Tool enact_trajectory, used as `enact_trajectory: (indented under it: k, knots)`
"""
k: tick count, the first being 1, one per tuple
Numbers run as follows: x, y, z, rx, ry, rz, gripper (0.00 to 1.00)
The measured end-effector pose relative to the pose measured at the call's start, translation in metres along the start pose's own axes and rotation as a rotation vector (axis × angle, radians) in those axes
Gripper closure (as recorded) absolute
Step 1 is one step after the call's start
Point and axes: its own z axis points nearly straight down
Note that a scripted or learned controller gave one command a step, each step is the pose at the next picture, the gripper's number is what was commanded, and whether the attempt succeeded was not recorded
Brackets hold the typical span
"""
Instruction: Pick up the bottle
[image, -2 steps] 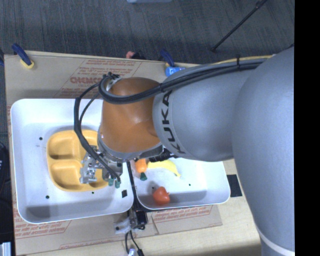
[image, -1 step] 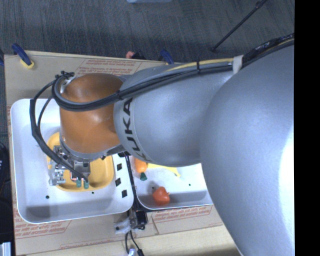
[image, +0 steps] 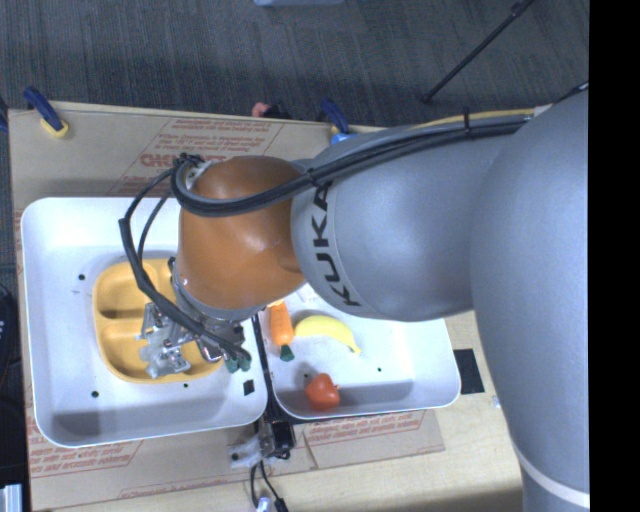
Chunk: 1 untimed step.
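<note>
Arm (image: 400, 220) reaching from the right over the left bin (image: 50, 300); gripper (image: 175, 350) low above a yellow divided plate (image: 112, 300). How far the claw is open, or whether it has anything, cannot be told. No bottle can be made out. Right bin (image: 425, 375): carrot (image: 281, 326), banana (image: 325, 331), red fruit (image: 321, 392).

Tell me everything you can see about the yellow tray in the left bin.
The yellow tray looks like smooth, glossy plastic, rounded in outline, with a raised rim and a ridge dividing it into compartments. It lies flat on the floor of the left bin, toward that bin's right half. The gripper hangs over its lower right part and, together with the orange band of the arm, hides much of it. Whether the gripper touches the tray cannot be told.
</note>
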Motion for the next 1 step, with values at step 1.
enact_trajectory:
  k: [1]
  knots:
    - [-0.0273,0.0513,0.0149,-0.001,-0.002,0.023,1.00]
